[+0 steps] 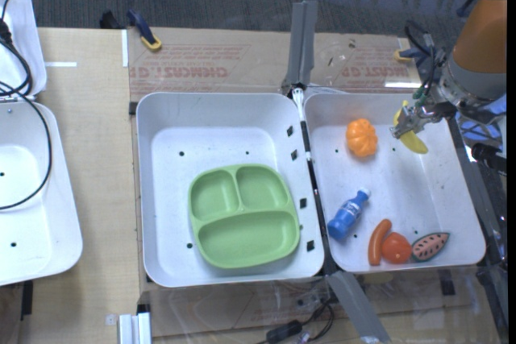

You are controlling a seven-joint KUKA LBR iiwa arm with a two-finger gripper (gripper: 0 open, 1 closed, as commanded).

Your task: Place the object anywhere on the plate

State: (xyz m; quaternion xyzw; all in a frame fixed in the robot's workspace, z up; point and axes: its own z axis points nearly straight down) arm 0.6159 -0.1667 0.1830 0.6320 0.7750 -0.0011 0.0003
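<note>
Claw (409, 123) in right bin, touching a yellow banana (414, 142); grip cannot be told. Green plate (242, 215) in left bin. Orange pumpkin (362, 137) nearby.

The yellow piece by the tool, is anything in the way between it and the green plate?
Yes. The yellow piece sits in the right bin; the plate lies in the left bin. The bins' adjoining walls stand between, so it must be lifted over.
</note>
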